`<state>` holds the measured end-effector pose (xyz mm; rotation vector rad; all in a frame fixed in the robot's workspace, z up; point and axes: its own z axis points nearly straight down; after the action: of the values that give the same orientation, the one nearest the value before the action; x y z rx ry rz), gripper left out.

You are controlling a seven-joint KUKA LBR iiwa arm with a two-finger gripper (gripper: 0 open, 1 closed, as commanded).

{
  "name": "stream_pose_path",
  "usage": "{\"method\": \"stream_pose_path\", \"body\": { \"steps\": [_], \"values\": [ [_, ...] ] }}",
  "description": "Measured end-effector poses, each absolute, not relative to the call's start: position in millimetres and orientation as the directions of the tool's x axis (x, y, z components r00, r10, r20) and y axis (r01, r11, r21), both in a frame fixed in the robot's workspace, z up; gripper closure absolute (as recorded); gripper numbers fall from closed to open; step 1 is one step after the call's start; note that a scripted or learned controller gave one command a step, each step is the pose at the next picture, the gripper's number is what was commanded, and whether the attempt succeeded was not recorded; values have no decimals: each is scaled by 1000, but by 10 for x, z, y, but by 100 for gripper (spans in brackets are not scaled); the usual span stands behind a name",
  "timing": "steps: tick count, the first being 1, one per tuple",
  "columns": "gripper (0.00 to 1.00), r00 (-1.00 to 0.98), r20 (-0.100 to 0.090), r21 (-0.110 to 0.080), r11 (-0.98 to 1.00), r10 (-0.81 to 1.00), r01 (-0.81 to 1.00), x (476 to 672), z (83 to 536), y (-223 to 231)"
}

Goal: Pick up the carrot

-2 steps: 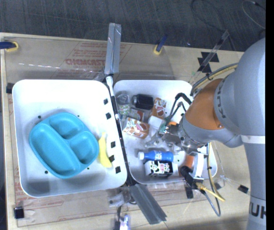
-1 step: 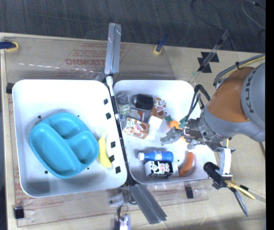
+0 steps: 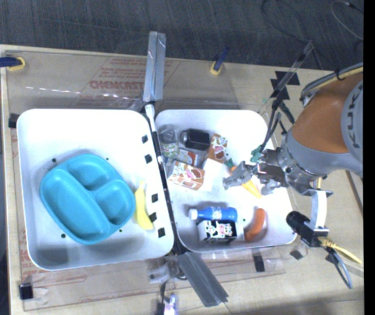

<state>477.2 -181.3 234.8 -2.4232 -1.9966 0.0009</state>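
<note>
I see the bench (image 3: pixel 75 67) over dark carpet, bearing two white bins. Left of the right bin (image 3: pixel 174 120) sits a blue sectioned tray (image 3: pixel 85 199). Inside it, the carrot (image 3: pixel 257 222) lies beside a milk carton (image 3: pixel 215 230); the gripper (image 3: pixel 247 177) hovers nearby, fingers spread, holding nothing.

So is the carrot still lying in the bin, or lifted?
Lying in the bin. The carrot rests on the right bin's floor near its front edge; the pincer sits apart, farther back.
</note>
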Motion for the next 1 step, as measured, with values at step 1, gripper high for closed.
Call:
{"method": "stream_pose_path", "body": {
  "steps": [1],
  "values": [
    [0, 327, 0, -5, -327, 945, 945, 5464, 1901, -2005]
  ]
}}
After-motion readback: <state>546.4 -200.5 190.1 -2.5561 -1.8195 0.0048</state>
